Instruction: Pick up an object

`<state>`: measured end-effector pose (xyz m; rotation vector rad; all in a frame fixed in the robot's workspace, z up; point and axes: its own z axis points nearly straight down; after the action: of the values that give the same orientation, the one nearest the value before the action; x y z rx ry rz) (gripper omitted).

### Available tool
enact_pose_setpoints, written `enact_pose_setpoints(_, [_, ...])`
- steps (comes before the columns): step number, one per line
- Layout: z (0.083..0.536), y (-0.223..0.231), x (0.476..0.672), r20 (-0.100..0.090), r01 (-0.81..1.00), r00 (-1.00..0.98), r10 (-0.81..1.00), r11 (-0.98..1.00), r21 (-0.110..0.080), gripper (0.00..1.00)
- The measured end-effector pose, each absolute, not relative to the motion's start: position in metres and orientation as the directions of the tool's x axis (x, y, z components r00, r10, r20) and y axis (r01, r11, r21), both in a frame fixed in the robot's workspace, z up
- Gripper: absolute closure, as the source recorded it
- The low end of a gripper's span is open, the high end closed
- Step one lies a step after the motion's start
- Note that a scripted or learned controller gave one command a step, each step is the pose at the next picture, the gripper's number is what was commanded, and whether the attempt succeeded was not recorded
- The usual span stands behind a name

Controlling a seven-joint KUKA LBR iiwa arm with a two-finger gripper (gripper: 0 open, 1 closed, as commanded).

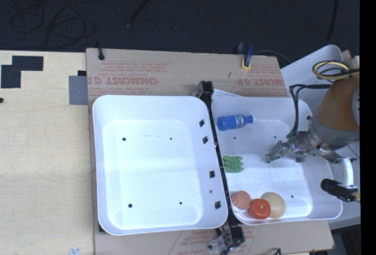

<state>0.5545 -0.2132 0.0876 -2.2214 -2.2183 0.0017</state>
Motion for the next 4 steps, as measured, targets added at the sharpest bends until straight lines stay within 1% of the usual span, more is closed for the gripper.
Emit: enact_pose_setpoints(4, [0.0876, -0.2132, 0.5545, 0.001, 1.0, 0.001, 1.0, -0.001, -0.002, 0.0])
